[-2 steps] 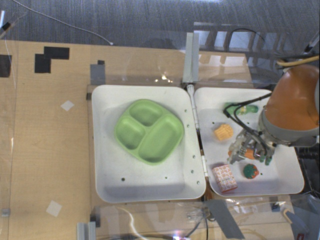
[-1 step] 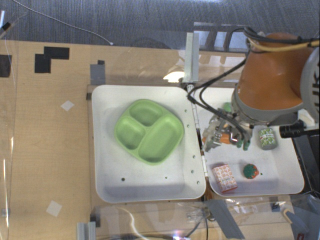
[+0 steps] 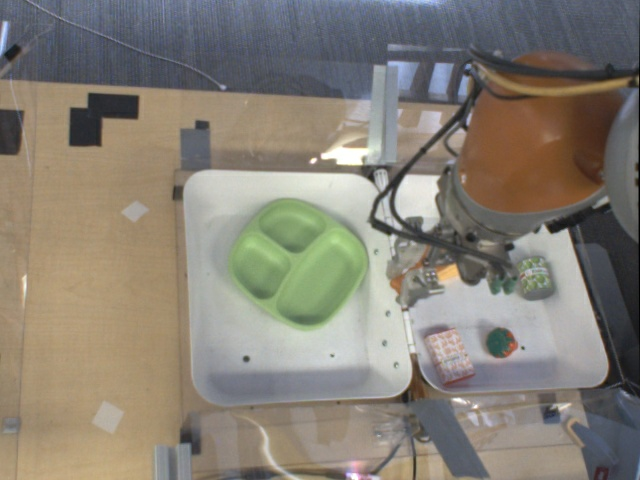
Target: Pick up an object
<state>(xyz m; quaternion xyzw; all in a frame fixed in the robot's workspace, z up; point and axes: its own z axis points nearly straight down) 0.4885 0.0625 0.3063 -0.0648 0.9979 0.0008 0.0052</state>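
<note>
Right bin (image 3: pixel 590 368): tool (image 3: pixel 425 273) low, beside orange object (image 3: pixel 447 269).

cam: 1 fixed overhead | slanted down | both bins (image 3: pixel 300 383) in frame | arm (image 3: pixel 540 138) enters right

Two shallow white bins side by side on wooden bench (image 3: pixel 90 298). Left bin (image 3: pixel 215 368) holds green three-compartment plastic plate (image 3: pixel 298 262), near centre. Right bin (image 3: pixel 575 363) holds small pink patterned box (image 3: pixel 449 356) at front left, round red-and-green toy (image 3: pixel 502 343) just right of it, green-and-white round packet (image 3: pixel 535 277) behind toy. Gripper (image 3: pixel 425 273) over right bin's left edge, above orange item (image 3: pixel 447 271).
</note>
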